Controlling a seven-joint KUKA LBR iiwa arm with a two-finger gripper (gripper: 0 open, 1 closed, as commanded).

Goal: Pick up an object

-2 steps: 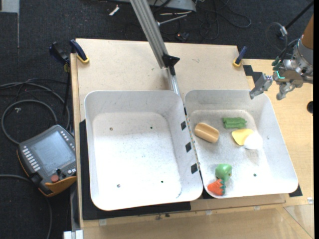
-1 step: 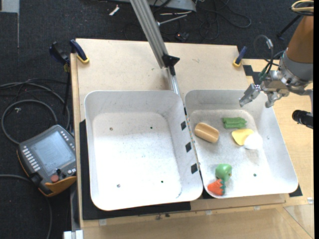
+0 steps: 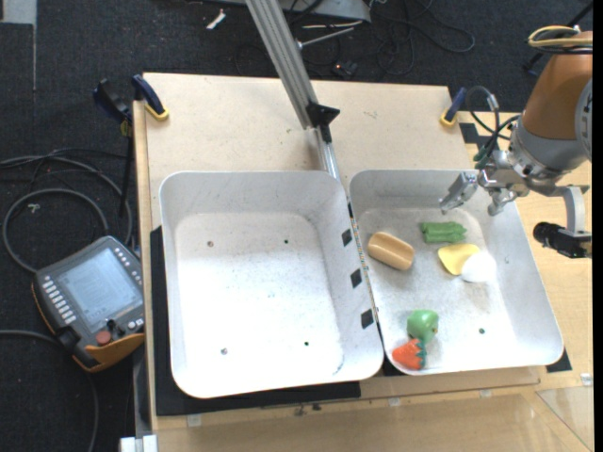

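The right bin [image 3: 528,337] holds a tan bread roll [image 3: 390,250], a green pickle-shaped piece [image 3: 443,231], a yellow piece [image 3: 456,256] with a white ball [image 3: 479,268] against it, and a green pepper [image 3: 423,324] beside a red-orange piece [image 3: 407,353]. My gripper [image 3: 479,194] hangs over the bin's far right part, just above and right of the green pickle piece. Its two fingers are spread apart, with nothing between them.
The left bin [image 3: 188,252] lies beside the right one. A slanted metal pole [image 3: 283,50] runs down to the bins' shared edge. Clamps sit at the bench's far corners, and a teach pendant [image 3: 89,299] lies on the floor at left.
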